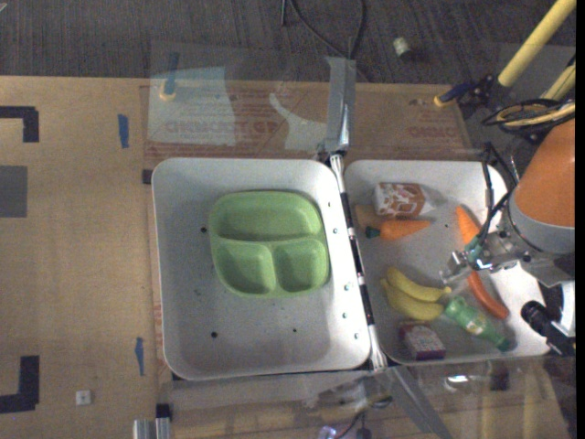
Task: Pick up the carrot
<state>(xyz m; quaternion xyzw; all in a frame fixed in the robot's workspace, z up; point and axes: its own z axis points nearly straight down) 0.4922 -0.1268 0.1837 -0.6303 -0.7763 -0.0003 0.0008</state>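
Currently the grey robot arm reaches in from the right over the right-hand white bin (498,176), its gripper (468,262) hanging low above the bin floor, so the step in hand looks like the approach to a grasp. Whether the jaws are apart or together cannot be told; the metal parts blur together.

Two orange pieces could be the carrot. One carrot (402,230) with a green stem end lies on its side near the bin's left wall, just below a small carton (400,199) and well apart from the gripper. A second long orange piece (478,263) runs slantwise right beside the gripper, partly hidden by it. Nothing is seen between the fingers.

Bananas (413,295), a green bottle (475,320) and a small box (421,340) lie nearby. A green divided plate (269,241) sits in the left bin (183,273).

Next, the gripper likely needs to descend, straddle the chosen carrot across its width, and close.
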